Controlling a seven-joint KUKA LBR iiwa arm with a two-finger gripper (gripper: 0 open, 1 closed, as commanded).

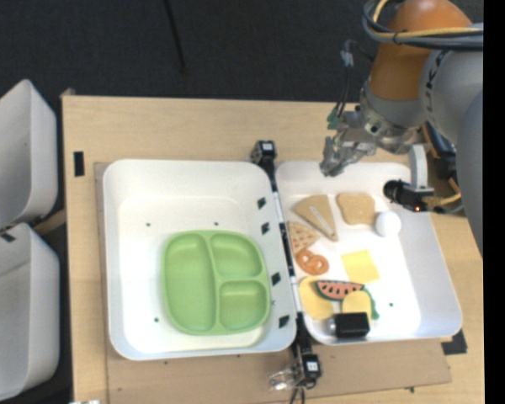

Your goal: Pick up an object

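Note:
My gripper (pixel 329 166) hangs over the far left corner of the right bin (pixel 429 284), above the toys and apart from them. Nearest to it lie a tan sandwich wedge (pixel 316 215) and a toast slice (pixel 355 208), with a white egg (pixel 388 223) to their right. Further forward are a pizza slice (pixel 300 238), an orange pretzel (pixel 311 263), a yellow cheese square (pixel 360 266), a watermelon slice (pixel 340 290) and a black block (pixel 351 325). Nothing shows in the gripper.
The left bin (pixel 135 200) holds a green divided plate (pixel 216 280) toward its front right. A ridge with black clips (pixel 278 225) separates the two bins. The wooden bench (pixel 194 124) extends behind them.

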